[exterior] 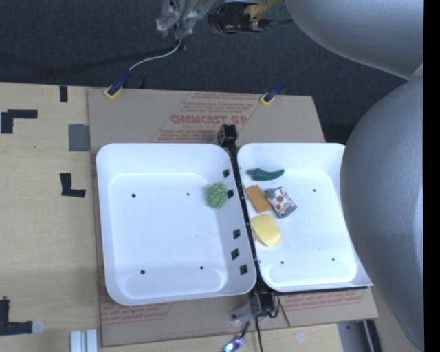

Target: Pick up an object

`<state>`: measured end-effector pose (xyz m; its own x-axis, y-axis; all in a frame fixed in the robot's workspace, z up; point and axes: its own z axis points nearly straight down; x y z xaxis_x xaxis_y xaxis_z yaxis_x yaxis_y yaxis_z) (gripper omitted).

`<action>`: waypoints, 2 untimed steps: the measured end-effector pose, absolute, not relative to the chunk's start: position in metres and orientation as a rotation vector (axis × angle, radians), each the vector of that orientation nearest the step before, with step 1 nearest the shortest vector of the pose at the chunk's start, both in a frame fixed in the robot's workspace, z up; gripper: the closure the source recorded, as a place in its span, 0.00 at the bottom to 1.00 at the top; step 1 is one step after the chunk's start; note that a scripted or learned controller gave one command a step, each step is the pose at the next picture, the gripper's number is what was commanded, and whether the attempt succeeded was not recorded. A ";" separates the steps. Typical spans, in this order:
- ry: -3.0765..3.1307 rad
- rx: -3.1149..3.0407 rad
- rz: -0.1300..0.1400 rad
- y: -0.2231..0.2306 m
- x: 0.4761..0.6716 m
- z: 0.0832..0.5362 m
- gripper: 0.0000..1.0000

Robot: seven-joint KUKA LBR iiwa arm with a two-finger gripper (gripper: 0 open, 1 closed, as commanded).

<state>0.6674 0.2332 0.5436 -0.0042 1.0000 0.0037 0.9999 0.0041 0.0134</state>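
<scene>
A green bumpy ball [218, 195] lies in the left bin [104, 220], close to its right wall. In the right bin [347, 234], near its left side, lie a dark green pepper [266, 174], an orange block [258, 199], a red-and-white patterned packet [280, 202] and a yellow lemon-like piece [266, 229]. The gripper [177, 19] is blurred at the top edge of the view, high above the bench and far behind both bins. The grey arm [395, 172] fills the upper right and hides the right bin's right rim.
Both bins rest on a brown cardboard sheet [199, 117] held by yellow-and-blue clamps [118, 85] at its back corners. A black clip strip [237, 206] joins the bins along the middle. A cable [155, 60] trails behind the cardboard.
</scene>
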 end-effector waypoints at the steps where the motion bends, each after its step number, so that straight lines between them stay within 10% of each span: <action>1: 2.229 2.226 -0.026 0.233 0.619 0.404 1.00; 2: 2.223 2.213 0.018 0.234 0.618 0.530 1.00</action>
<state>0.6178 0.2339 0.5304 -0.0043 1.0000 0.0044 0.9999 0.0043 0.0114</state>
